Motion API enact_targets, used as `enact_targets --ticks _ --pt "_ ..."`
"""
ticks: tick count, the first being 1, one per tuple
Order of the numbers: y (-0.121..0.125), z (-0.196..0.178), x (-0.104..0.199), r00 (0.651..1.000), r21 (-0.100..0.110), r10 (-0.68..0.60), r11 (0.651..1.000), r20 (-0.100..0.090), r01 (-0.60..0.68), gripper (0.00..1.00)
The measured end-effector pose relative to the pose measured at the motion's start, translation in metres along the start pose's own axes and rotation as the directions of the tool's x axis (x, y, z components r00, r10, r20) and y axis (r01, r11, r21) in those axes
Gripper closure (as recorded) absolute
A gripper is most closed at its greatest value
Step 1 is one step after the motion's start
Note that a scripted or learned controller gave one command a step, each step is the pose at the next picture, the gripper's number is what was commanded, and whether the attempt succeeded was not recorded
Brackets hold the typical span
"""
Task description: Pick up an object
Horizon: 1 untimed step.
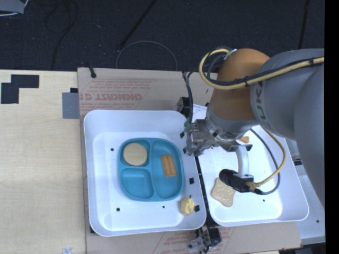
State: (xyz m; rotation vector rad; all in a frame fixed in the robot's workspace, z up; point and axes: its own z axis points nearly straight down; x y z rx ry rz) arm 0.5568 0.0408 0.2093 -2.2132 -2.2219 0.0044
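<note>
Over the wall between the left bin [100,216] and right bin [288,208] we see the gripper [193,143] (its grip we cannot tell); a bread slice [223,193] lies in the right bin.

A grey arm [288,97] is seen reaching in from the right, bent downward at the orange band [238,86] above the wrist. The tool [194,142] is pointed down, apparently held low, and is largely obscured by the wrist.
</note>
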Motion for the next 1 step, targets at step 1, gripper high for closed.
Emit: enact_targets --ticks 1 --pt "-0.0092 0.0042 0.0585 1.000 0.001 0.000 1.000 0.000 0.000 1.00"
